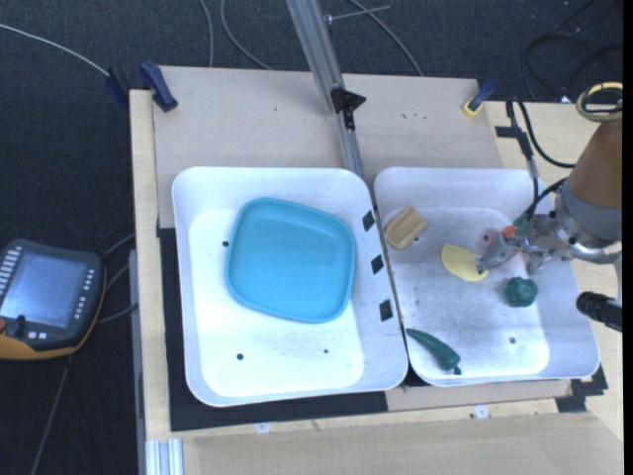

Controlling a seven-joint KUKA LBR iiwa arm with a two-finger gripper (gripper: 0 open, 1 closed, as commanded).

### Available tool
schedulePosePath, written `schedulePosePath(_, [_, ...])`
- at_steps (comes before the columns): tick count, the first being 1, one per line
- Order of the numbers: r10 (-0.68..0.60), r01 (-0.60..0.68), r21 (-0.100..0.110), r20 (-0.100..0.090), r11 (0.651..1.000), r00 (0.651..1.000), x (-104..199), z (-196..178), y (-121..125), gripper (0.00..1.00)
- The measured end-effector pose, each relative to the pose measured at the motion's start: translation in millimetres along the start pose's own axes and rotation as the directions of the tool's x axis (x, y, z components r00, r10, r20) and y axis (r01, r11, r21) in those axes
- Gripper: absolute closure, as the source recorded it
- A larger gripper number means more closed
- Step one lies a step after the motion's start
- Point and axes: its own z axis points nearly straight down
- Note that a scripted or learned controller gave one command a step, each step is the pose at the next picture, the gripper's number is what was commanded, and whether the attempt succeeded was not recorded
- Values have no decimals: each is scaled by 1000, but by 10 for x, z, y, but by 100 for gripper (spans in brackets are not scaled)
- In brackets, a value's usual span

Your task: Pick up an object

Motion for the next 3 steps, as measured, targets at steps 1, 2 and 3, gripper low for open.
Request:
schedulePosePath(1, [0,0,-1,0,1000,1000,4,465,-8,0])
schedulePosePath(2, [0,0,-6,2,1000,1000,0,336,7,100])
schedulePosePath(3, [1,-1,-8,2,1000,1000,-49,-100,28,100])
